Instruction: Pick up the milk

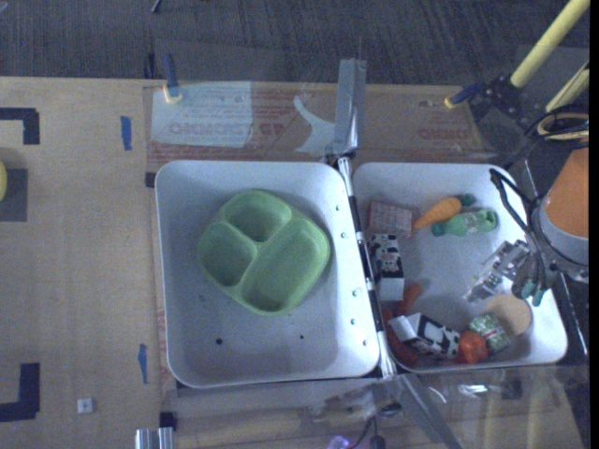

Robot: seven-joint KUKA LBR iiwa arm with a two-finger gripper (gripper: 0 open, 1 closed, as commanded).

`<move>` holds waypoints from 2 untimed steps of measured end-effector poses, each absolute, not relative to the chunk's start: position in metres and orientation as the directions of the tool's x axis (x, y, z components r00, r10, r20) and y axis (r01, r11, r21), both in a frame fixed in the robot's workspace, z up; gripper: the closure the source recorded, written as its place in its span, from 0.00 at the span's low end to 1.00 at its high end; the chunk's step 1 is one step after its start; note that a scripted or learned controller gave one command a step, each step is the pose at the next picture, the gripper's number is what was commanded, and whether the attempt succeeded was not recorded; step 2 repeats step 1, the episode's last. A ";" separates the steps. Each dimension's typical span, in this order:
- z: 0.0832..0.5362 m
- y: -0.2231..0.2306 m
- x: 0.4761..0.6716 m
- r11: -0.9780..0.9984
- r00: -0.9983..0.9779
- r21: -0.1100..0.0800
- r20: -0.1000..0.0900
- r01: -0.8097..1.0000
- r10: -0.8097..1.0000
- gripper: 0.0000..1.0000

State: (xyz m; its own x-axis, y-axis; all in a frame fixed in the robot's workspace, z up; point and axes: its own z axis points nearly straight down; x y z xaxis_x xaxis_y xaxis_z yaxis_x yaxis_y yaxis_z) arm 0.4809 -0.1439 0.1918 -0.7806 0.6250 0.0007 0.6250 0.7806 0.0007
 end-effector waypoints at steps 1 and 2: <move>0.202 -0.116 0.482 0.993 -0.993 0.002 -0.003 0.115 0.115 1.00; 0.202 -0.116 0.482 0.993 -0.993 0.002 -0.003 0.115 0.115 1.00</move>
